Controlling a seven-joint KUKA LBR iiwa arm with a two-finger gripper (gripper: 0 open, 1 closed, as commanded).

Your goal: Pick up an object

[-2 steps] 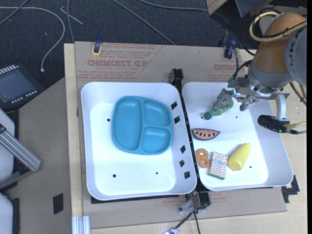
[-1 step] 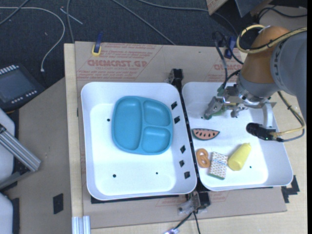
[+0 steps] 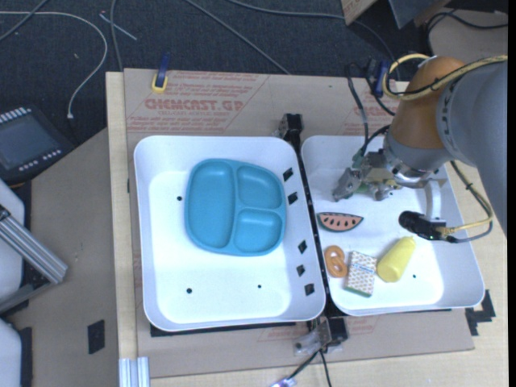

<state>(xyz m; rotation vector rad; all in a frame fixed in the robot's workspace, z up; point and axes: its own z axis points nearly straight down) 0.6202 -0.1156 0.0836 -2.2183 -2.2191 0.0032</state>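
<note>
My gripper [image 3: 359,185] hangs over the upper middle of the right bin [image 3: 459,285], reaching in from the right. Just below it lies a watermelon slice toy [image 3: 339,221], apart from the gripper. Nearer the front edge lie an orange pretzel [image 3: 335,260], a small speckled pale packet [image 3: 361,272] and a yellow rounded object [image 3: 395,259]. The packet touches both the pretzel and the yellow object. I see nothing hanging from the gripper.
The left bin [image 3: 161,280] holds a blue divided plate [image 3: 235,206] in its upper middle. A ridge with black clips [image 3: 300,216] separates the two bins. Cables run across the floor beyond the bench.
</note>
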